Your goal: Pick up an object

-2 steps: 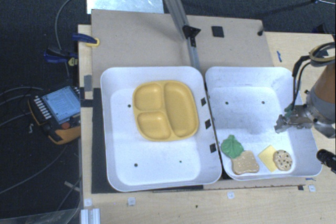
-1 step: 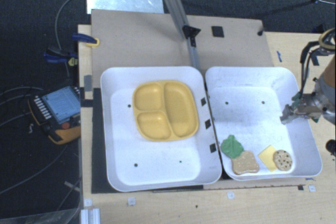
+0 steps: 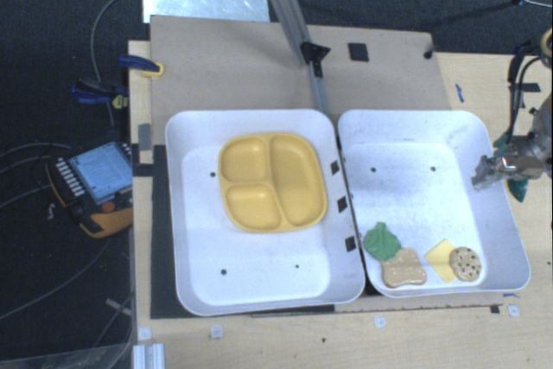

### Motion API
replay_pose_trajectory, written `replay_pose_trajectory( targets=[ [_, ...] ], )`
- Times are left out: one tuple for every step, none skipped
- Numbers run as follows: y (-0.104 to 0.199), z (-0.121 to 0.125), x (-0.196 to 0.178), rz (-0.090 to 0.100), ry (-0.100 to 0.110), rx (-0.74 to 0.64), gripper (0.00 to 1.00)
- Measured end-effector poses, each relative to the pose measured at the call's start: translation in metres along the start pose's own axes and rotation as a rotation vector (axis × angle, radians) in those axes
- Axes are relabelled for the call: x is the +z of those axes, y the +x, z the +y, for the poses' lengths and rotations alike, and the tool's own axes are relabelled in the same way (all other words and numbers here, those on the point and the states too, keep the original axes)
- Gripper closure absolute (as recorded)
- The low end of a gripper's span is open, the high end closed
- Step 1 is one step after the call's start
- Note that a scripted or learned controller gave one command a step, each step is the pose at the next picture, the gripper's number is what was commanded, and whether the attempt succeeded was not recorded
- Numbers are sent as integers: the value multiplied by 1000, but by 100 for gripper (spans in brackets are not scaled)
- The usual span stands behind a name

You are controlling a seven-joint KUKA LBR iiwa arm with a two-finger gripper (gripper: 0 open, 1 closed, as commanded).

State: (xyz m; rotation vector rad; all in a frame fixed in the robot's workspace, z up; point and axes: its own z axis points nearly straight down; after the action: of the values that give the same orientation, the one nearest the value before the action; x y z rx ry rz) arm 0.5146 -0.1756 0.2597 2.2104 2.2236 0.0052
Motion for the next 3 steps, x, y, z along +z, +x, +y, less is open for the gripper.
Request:
replay_pose_trajectory(
  targets=[
    [0,1,-35,1,3,0,100],
    [44,25,-17,3,5,-4,100],
    [92,49,1,3,5,-4,100]
  ],
)
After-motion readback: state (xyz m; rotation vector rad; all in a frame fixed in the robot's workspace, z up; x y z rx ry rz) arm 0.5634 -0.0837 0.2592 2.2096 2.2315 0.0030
